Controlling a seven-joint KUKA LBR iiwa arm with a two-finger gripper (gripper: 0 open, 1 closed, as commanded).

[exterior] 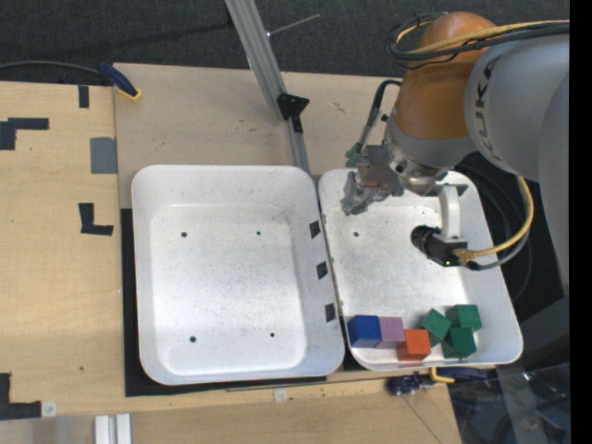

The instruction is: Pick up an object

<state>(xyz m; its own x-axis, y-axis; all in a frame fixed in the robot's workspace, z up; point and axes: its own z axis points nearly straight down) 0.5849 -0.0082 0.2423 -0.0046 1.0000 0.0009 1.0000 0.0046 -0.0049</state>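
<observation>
Gripper (356, 198) sits at 11 o'clock in right bin (486, 248), grip state: honestly cannot tell. Blocks bunched at 6 o'clock edge: blue block (364, 329), purple block (391, 330), orange block (416, 342), green blocks (451, 329). Best bet: swing down, go for blue, least crowded.

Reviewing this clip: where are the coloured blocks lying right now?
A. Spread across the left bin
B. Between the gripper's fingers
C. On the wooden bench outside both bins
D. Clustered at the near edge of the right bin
D: the blue block, purple block, orange block and green blocks sit bunched along the near edge of the right bin, well away from the gripper.
</observation>
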